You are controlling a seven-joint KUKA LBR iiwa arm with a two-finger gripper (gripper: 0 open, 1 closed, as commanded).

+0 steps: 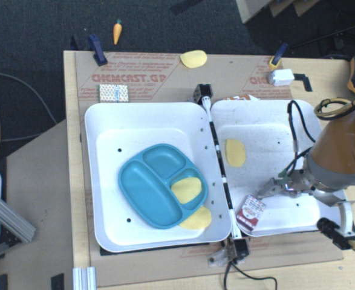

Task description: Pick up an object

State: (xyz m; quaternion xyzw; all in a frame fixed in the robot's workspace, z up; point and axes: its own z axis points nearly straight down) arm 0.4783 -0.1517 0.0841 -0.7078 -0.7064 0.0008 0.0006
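Observation:
In the right bin (268,122) a flat yellow piece (235,152) lies near the left wall. A red and white packet (250,212) rests at the front left corner, leaning on the rim. My gripper (273,187) hangs low over the bin floor, just right of and above the packet and apart from it. The grey and orange arm (340,156) covers the bin's right side. The left bin (104,132) holds a blue divided plate (159,185) with a yellow piece (187,189) in one compartment. Another yellow piece (196,219) lies beside the plate.
On the bench behind the bins lie a yellow piece (193,59), a small patterned packet (113,92) and a white box (282,76). Blue clamps (97,49) sit at the bench's back edge. A black cable (299,132) loops over the right bin.

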